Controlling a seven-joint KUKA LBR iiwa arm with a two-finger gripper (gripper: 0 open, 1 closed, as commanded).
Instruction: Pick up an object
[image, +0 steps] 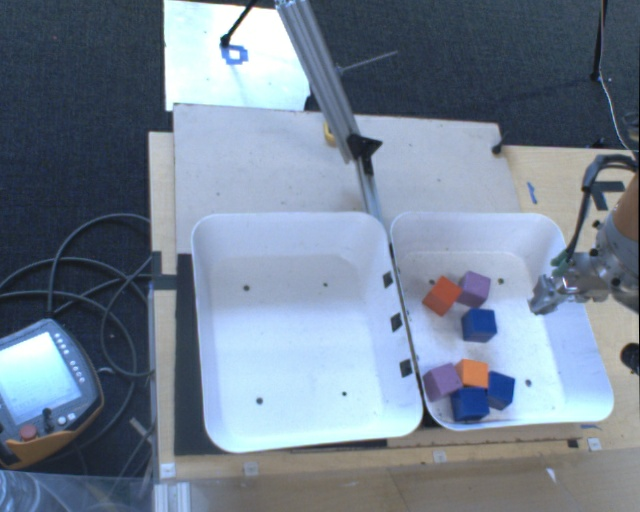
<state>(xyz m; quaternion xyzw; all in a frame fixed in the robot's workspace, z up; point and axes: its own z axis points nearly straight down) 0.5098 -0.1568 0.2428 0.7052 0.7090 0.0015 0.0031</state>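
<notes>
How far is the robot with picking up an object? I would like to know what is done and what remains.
Done: nothing looks picked yet. All the blocks lie in the right bin, for example the orange block and a blue block.
In hand: the end effector is over the bin's right side, apart from the blocks.
Left: reach a block, grasp it and lift it.

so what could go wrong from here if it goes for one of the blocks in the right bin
1. The lower blocks are packed tight: an orange block touches a purple block and blue blocks, so the fingers may have no gap to enter.
2. The gripper sits by the right bin's right wall, so a careless descent could clip the rim.
3. The upper three blocks also touch; grabbing the blue one may shove its neighbours.
</notes>
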